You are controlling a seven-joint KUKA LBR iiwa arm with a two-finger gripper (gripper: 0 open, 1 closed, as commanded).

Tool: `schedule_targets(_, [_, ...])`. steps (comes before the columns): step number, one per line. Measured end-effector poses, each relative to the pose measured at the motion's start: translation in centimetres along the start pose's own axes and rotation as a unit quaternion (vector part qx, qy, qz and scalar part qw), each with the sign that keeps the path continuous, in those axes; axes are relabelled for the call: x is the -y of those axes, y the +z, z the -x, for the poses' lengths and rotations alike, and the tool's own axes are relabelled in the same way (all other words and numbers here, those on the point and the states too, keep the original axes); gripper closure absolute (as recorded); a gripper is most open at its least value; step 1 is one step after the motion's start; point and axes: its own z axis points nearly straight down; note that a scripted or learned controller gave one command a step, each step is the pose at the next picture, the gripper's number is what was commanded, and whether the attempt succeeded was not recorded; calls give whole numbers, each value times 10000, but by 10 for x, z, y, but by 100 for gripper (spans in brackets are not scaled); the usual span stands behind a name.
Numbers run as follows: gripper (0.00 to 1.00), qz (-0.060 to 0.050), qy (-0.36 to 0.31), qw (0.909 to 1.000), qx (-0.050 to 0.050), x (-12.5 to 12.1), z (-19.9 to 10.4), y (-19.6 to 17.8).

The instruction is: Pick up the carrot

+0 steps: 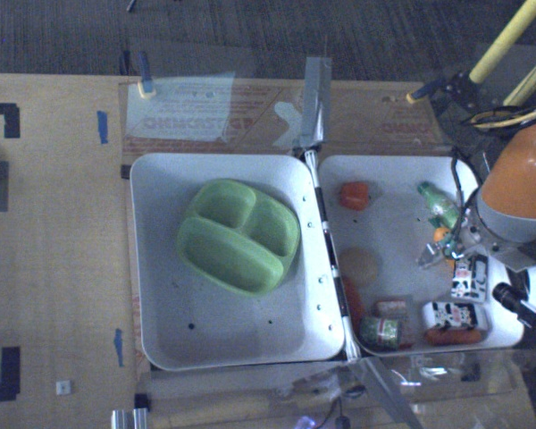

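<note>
Gripper at the end of the grey arm sits low over the right-hand white bin, near that bin's right wall, reaching in from the right with the orange band above it. Its metal fingers spread around a small orange object, the carrot, which lies just at the fingertips; whether the fingers actually press on it is too small and blurred to tell, and how wide they stand cannot be judged either. A green bottle lies just above the carrot, tilted, close to the gripper. Further left in the same bin, near the top, is a red tomato-like piece, and below it a pale brown round item. Along the bottom edge of this bin lie a green can, a small black-and-white carton and a red sausage-shaped piece, close together. Another black-and-white carton stands just below the gripper. The left-hand white bin holds a green divided plate, lying towards its upper middle, well apart from the gripper. Both bins rest side by side on a tan bench.
</note>
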Motion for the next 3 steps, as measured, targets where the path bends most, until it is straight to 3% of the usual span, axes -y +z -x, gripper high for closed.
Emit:
schedule_targets(1, [100,-17,605,9982,-6,-6,-59,-111])
schedule_targets(2, [100,-7,590,9983,8,-7,-59,-121])
schedule_targets(3, [0,-8,589,9983,6,-7,-60,-121])
